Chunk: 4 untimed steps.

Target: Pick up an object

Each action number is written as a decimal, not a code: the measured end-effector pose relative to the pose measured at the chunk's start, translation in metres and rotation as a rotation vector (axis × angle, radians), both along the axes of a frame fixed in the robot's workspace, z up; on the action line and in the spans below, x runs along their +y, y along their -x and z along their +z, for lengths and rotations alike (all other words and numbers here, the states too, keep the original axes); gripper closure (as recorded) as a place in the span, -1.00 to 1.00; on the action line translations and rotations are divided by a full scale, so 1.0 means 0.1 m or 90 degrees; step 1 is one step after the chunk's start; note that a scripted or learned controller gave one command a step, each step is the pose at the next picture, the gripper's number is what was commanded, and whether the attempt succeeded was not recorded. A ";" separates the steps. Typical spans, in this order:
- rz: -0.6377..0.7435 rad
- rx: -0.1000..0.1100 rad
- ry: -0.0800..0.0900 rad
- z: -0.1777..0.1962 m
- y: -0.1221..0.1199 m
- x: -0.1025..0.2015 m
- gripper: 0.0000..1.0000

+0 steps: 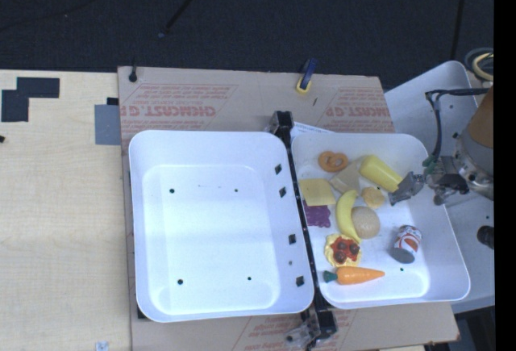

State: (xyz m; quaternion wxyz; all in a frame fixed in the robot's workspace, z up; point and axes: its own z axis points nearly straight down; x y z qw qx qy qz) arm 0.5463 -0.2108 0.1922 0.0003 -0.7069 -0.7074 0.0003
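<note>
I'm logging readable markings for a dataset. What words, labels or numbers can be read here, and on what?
Red print on the cardboard sheet under the bins: it appears twice along the top and once at the bottom edge, mirrored or upside down, too blurred to read reliably.
Red and white can in the right bin: label too small to read.

Robotics lab: two white bins [211,146] clamped on cardboard-covered bench [64,212], cables [439,119] at right, dark floor beyond.

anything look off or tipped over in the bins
One thing: the small red and white can lies on its side near the right bin's outer wall. The toy food there, carrot, banana and the rest, sits in a loose jumble, but nothing looks spilled or damaged.
</note>
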 end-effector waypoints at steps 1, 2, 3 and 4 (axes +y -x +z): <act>-0.002 0.007 -0.004 -0.52 0.53 0.33 -1.00; -0.003 0.001 0.000 -1.06 0.71 0.62 -1.00; 0.002 -0.002 0.000 -1.05 -0.04 0.80 -1.00; 0.002 0.013 -0.003 -1.02 -0.71 0.67 -1.00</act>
